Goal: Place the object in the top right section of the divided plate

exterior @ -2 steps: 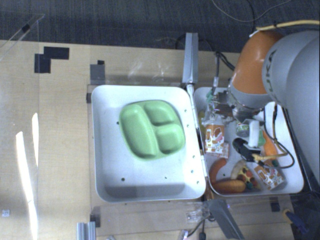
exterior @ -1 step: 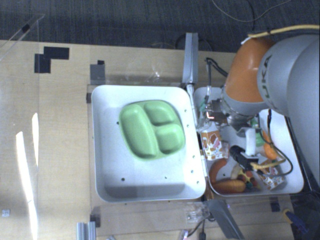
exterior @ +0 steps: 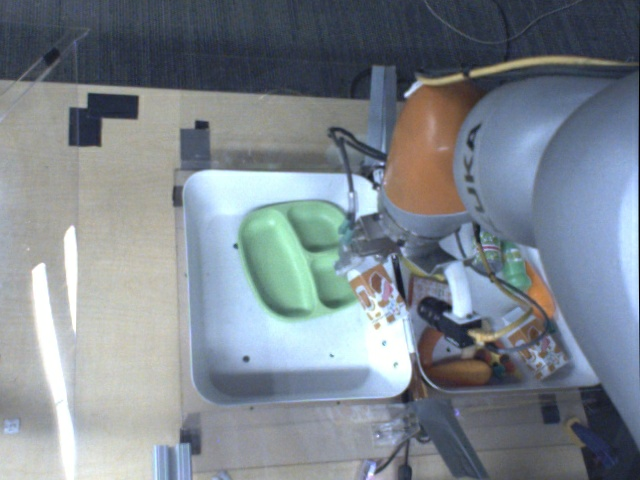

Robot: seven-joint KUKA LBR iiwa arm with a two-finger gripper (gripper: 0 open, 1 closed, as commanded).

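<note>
At the right rim of the green divided plate (exterior: pixel 290 268), inside the left bin (exterior: pixel 210 298): a small printed carton (exterior: pixel 378 296). Probably light and thin-walled (easy to crush); best taken across the narrow sides, with gentle pressure. Lies just below the gripper (exterior: pixel 352 246), perhaps touching it. Gripper open or closed: impossible to tell from this angle.

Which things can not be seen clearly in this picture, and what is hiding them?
- Hand, camera view: the arm's wrist covers it, so its grip is unclear.
- Green divided plate: its right sections lie partly under the hand and a small printed packet.
- Right bin: the arm hides most of it; its mixed items are too cluttered to name.
- Packet's print: too small to read.
</note>
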